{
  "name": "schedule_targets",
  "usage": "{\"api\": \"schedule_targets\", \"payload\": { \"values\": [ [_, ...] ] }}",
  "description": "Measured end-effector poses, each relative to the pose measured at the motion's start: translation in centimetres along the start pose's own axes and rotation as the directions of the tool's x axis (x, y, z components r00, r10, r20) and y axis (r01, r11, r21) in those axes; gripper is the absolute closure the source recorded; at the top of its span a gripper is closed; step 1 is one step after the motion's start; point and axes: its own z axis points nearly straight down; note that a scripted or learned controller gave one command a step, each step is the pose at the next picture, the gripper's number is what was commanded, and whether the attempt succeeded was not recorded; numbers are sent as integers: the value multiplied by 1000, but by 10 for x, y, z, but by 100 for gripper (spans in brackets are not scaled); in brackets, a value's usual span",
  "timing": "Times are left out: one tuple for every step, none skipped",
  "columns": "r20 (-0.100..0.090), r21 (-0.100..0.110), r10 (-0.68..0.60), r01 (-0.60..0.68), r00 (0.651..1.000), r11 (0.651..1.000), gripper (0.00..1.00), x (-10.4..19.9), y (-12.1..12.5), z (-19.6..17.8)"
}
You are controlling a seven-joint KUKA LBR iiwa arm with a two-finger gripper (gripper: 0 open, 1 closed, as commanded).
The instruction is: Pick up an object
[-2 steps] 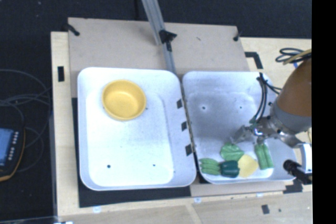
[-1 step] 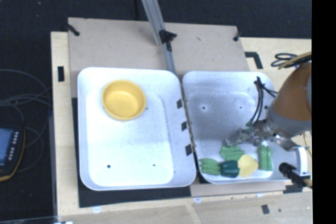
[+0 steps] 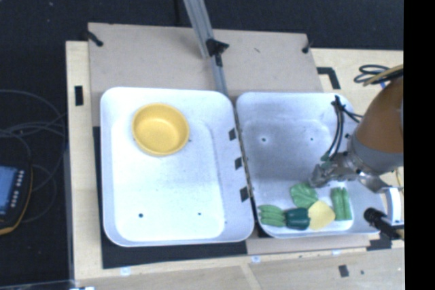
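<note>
Worktop (image 3: 285,268): light wood, carrying two shallow white bins side by side.

Left bin (image 3: 163,214): one yellow bowl (image 3: 160,129), round, upright, sitting toward the far left corner.

Right bin (image 3: 285,119): five small items, all clustered along the near edge. Counted: one leafy green piece (image 3: 303,195); one long green piece (image 3: 340,203) just beside it on the right, lying lengthwise; one yellow piece (image 3: 321,215) between and in front of them; one dark teal piece (image 3: 296,218) touching the yellow one's left side; one green piece (image 3: 271,214) at the far left of the cluster.

Arm (image 3: 382,129): one, grey with an orange band, reaching in from the right and bent down over the right bin. Its gripper (image 3: 325,173) hangs low, just above the leafy green piece. Whether the fingers are apart or together, I cannot tell from here; nothing is visibly caught between them.
</note>
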Motion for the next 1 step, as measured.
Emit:
{"api": "schedule_targets", "payload": {
  "values": [
    [0, 0, -2, 2, 1000, 1000, 100, 5, 9, -55]
  ]
}}
